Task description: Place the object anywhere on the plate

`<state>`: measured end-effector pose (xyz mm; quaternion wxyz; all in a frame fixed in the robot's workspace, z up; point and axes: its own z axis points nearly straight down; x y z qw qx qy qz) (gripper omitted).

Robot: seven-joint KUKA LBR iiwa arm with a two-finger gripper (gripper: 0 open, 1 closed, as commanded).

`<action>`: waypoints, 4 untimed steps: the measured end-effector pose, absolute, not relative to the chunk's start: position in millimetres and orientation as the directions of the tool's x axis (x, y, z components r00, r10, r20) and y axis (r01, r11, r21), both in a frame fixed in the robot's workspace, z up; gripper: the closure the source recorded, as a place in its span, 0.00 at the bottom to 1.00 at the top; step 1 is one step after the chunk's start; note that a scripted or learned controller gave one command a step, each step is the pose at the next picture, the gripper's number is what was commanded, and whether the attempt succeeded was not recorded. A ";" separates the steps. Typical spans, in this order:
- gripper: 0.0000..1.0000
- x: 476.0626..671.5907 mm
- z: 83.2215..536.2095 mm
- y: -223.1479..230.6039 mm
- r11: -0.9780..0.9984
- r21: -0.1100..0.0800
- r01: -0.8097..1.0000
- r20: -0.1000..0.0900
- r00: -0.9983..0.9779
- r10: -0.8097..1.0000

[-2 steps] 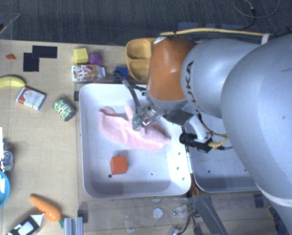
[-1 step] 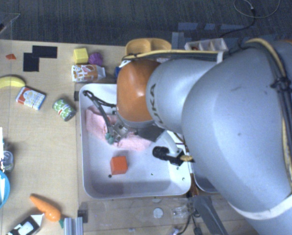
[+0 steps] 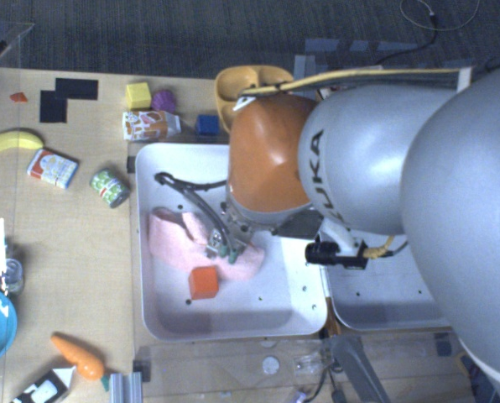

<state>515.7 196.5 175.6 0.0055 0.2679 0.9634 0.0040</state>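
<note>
Pincer (image 3: 223,243) state first: you cannot tell from this view whether it is released or clenched, because it sits under the wrist, low over the pink plate (image 3: 168,240).

Largest thing in your view is the grey arm (image 3: 401,166) with its orange band (image 3: 263,154), coming across the right-hand bin (image 3: 384,309) into the left bin (image 3: 233,321). Using that left bin as your landmark, the pink plate lies in its middle, and the orange block (image 3: 204,282) rests at the plate's near edge, just toward the bin's front wall. It looks half on the plate at best.

You appear to be at the placing step, or just short of it. Next, judge whether the block sits on the plate; if not, you need a fresh grasp and a short carry toward the plate's centre.
</note>
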 end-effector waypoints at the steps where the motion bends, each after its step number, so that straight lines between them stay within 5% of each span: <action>1: 1.00 542.8 188.0 121.5 0.887 0.008 0.461 -0.010 -0.887 0.461; 2: 1.00 536.6 114.9 207.1 0.770 0.005 0.638 -0.002 -0.770 0.638; 3: 1.00 566.4 129.2 174.9 0.191 0.005 0.982 0.001 -0.191 0.982; 4: 1.00 524.5 182.8 119.0 0.305 0.006 0.952 0.000 -0.305 0.952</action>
